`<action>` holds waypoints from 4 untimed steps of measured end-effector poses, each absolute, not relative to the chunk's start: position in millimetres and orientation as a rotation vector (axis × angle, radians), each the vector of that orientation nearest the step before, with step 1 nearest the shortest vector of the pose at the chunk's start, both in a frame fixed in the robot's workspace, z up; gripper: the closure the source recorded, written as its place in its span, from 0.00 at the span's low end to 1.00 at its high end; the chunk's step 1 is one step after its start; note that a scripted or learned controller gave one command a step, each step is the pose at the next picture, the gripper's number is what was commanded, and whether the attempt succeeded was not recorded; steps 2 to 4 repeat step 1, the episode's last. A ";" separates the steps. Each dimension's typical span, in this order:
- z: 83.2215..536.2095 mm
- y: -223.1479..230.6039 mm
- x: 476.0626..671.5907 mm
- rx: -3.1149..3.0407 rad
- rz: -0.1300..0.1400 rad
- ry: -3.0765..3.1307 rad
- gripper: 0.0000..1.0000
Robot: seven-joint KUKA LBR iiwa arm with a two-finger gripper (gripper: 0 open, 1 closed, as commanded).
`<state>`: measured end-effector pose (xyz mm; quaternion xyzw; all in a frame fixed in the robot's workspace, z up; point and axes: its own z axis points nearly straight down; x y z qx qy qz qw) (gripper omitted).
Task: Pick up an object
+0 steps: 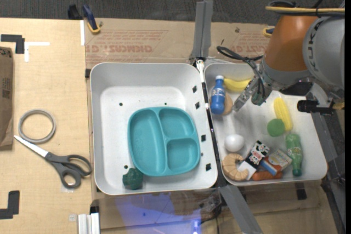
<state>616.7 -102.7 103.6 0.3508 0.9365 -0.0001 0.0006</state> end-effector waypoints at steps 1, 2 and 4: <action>213.5 -82.4 634.2 1.063 0.000 2.954 1.00; 213.5 -82.4 634.2 1.063 0.000 2.954 1.00; 213.5 -82.4 634.2 1.063 0.000 2.954 1.00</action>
